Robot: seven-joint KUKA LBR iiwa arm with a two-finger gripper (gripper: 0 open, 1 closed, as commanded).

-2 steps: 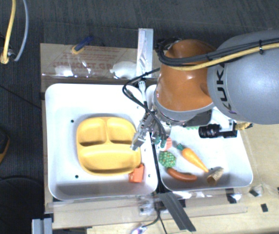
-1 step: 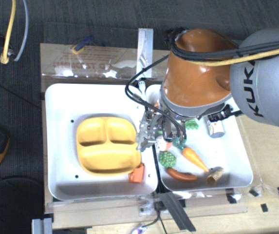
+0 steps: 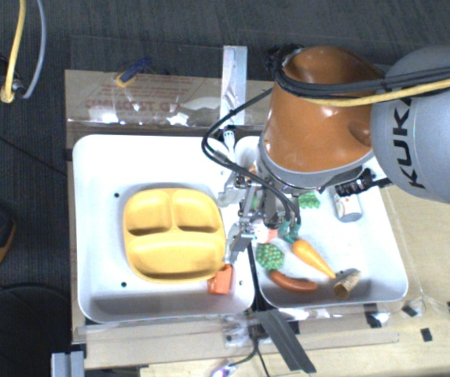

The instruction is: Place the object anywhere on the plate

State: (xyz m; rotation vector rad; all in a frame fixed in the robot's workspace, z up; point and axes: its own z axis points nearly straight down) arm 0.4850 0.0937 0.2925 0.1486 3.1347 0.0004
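The orange block (image 3: 220,280) I take for the object lies in the left bin (image 3: 99,234), at the near right corner, touching the plate's (image 3: 173,246) lower right corner but not on it. The end effector (image 3: 243,238) hangs just above and slightly right of it in my view, over the wall where the two bins meet. From this angle I cannot tell whether it is wide or narrow, and I see nothing held in it.

I count one orange block. It is small and boxy, a flat orange-red, and sits a little tilted.

There is one plate: yellow, with rounded corners and three compartments, two small ones on the far side and one wide one near.

The right bin (image 3: 382,265) on the bench (image 3: 429,234) holds six things: one carrot (image 3: 312,258); one red sausage-shaped piece (image 3: 291,282) in front of it; two green leafy pieces, one (image 3: 270,255) just beside the end effector and a second (image 3: 309,201) farther back; one tan piece (image 3: 345,281) at the carrot's tip; and one small white cylinder (image 3: 349,207).
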